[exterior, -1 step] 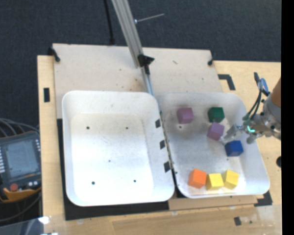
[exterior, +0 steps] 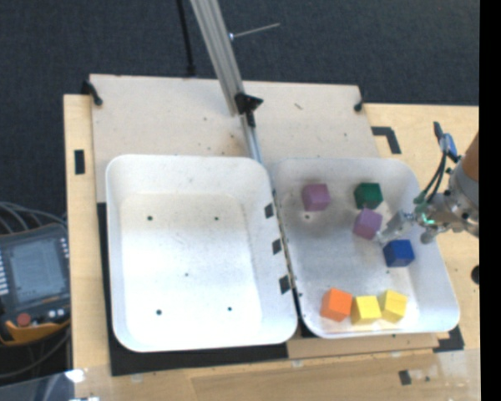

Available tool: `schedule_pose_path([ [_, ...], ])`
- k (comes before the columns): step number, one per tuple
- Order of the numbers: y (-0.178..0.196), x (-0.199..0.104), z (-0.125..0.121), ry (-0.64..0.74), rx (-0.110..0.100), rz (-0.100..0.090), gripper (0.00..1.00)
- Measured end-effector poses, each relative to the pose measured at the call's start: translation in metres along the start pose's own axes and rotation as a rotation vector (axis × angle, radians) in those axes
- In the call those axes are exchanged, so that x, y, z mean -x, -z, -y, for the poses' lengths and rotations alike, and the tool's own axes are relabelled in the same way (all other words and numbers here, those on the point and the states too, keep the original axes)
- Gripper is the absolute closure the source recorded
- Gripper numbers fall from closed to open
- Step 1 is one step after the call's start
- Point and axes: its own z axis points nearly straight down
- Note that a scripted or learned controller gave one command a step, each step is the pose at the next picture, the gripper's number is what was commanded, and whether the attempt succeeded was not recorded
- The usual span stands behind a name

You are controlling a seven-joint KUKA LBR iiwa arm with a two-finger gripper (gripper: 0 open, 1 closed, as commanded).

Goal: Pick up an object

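the hand [exterior: 411,220] sits over the right edge of the right bin [exterior: 334,178], reaching in from the right; whether it is wide or narrow i cannot tell, and nothing is visibly held in it. just beside it to the left lies a purple cube [exterior: 367,223], and just below it a blue cube [exterior: 398,252]. a green cube [exterior: 368,195] sits near the bin's far side, with a second purple cube [exterior: 316,196] to its left. along the near side an orange cube [exterior: 336,304], a yellow cube [exterior: 367,308] and another yellow cube [exterior: 394,305] stand in a row, touching or nearly so. the left bin [exterior: 192,249] lies alongside on the counter [exterior: 175,115]. the arm comes in low at the right.
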Motion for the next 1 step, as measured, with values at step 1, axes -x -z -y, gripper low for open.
schedule_pose_path([
  [1, -0.0557, 0.0027, -0.0091, -0.003, -0.005, 0.0, 0.0],
])
